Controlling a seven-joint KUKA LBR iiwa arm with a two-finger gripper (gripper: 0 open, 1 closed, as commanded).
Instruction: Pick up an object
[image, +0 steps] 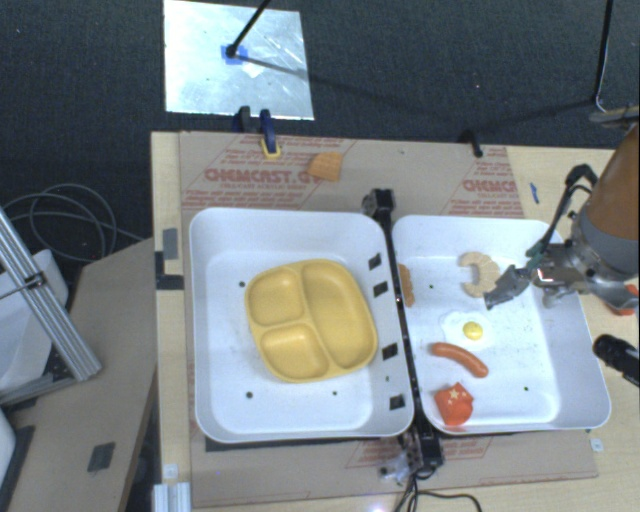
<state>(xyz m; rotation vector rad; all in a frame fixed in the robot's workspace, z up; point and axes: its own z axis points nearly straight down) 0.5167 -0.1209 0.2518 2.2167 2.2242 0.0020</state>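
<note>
Pictured in the right bin: a pale curved pastry piece, lying near the bin's middle, toward the far wall, long axis running roughly front to back with its open side facing right. Just beside it, on the right and slightly nearer the camera, a gripper, dark fingertip almost touching the pastry's lower end; whether open or closed cannot be told from this angle, and nothing visibly held. Judged the likeliest target, since closest of all items to the tool, needing only a small shift left and away. Below the gripper, a fried egg; nearer the front, a sausage lying slantwise, left end farther back; at the front left corner, a red tomato piece. Against the divider, a thin orange strip, too small to identify. In the left bin, a yellow three-compartment tray, compartments bare. Beyond the bins, on the cardboard, a small orange block.
</note>
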